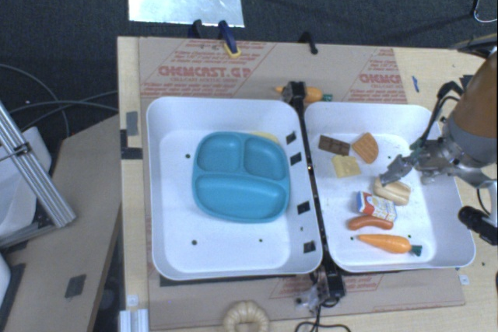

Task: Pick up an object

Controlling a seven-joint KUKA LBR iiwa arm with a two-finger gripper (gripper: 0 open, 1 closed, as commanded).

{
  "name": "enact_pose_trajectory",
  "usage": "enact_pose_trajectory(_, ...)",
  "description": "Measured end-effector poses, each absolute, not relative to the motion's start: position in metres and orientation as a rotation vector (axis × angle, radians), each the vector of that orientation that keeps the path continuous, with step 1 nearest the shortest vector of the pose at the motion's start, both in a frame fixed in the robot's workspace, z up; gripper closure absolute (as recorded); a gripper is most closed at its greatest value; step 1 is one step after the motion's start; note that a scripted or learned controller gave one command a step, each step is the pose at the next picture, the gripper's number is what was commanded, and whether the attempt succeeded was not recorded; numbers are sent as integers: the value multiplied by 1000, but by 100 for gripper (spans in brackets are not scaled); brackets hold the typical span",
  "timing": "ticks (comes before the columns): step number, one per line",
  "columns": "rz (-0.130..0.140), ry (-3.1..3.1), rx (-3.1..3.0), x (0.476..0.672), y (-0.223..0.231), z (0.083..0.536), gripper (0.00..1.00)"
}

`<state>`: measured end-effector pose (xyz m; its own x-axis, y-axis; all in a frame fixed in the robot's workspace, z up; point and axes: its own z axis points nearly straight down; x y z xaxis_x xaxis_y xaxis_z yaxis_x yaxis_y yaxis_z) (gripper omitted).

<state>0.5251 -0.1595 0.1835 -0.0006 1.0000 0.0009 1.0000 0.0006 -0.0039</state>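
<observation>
Lying left, a blue divided plate (240, 176) in the left bin (167, 245). Crowded in the right bin (447, 245): brown bar (334, 145), cheese wedge (346, 166), bread roll (391, 190) beneath the gripper (405, 169), long axis roughly left-right, tilted. Finger state impossible to tell. Risked, by judgement: a glancing descent nudging the roll against the neighbouring carton (377, 205) and sausage (370, 223).

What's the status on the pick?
Gripper low in the right bin, just above the bread roll. Nothing seen between its fingers. Carton, sausage and carrot crowd close by.
</observation>
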Motion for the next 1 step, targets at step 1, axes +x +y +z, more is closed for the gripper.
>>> enact_pose_trajectory(1,2,-2221,-2218,535,-161,130,0)
